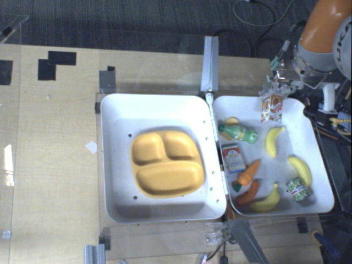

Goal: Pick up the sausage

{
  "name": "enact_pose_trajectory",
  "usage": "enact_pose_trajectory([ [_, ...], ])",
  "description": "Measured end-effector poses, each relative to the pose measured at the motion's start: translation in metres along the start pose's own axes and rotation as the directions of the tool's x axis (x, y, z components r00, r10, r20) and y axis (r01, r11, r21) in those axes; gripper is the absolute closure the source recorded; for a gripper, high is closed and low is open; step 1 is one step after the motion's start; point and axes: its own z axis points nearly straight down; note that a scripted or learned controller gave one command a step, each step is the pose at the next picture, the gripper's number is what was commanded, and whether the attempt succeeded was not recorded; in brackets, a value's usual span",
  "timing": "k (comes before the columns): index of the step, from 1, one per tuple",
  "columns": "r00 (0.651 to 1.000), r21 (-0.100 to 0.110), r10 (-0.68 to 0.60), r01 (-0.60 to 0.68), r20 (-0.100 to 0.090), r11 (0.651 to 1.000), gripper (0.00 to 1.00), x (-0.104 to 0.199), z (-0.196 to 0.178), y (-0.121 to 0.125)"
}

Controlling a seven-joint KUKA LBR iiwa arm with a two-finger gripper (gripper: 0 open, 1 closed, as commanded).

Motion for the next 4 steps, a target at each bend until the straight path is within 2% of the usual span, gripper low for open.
enact_pose_trajectory([
  [1,0.976,0.002,0.217,-0.217,0.000,0.976,1.00,0.050,-0.084,-0.001],
  [2,0.988,0.004,0.154,-0.154,0.001,0.988,1.00,0.047,-0.094,-0.001],
  [3,0.988,0.004,0.153,-0.153,0.001,0.988,0.00,0.047,-0.094,-0.001],
  [4,0.999,0.002,0.049,-0.049,0.000,0.999,0.00,0.079,-0.106,-0.001],
])
